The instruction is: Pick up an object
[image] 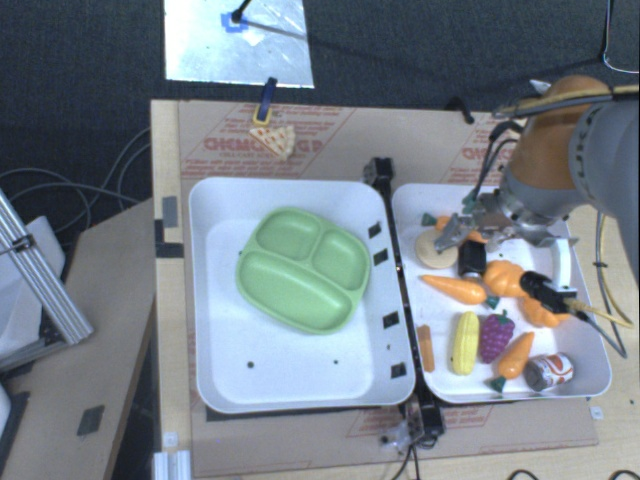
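The right bin (592, 368) holds several toy foods: a long orange carrot (455, 288), a yellow corn cob (464, 342), purple grapes (495, 336), a smaller carrot (515, 355), a small can (548, 370), an orange pepper (504, 277) and a tan round piece (433, 252). My gripper (468, 236) is low over the bin's upper left part, just right of the tan piece and above a black cylinder (471, 260). Nothing is visibly held in it.
A green divided plate (303, 268) lies in the left bin (220, 368). A thin orange stick (427, 348) lies by the right bin's left wall. A yellow-and-blue item (270, 128) rests on the cardboard behind the bins. Cables trail along the right bin's edge.
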